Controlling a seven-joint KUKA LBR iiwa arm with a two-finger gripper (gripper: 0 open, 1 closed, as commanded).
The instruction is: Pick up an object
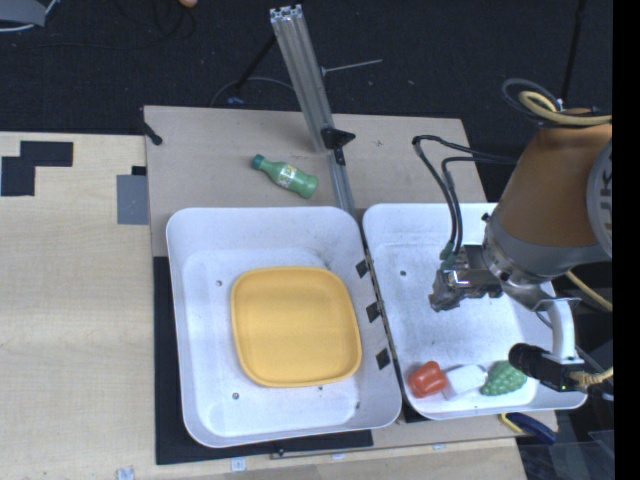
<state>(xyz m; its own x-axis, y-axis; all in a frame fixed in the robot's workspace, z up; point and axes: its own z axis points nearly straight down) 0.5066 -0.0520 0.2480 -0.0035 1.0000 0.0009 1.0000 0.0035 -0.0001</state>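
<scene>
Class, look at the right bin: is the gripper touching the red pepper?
Apart. The camera view shows bare bin floor between the gripper and the red pepper.

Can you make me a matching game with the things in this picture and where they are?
Things:
1. yellow plate
2. green bottle
3. red pepper
4. end effector

Places:
A. lying on the bench behind the bins
B. over the middle of the right bin
C. in the left bin
D. in the front of the right bin, beside a white thing and a green thing

Pairs: 1-C, 2-A, 3-D, 4-B
</scene>
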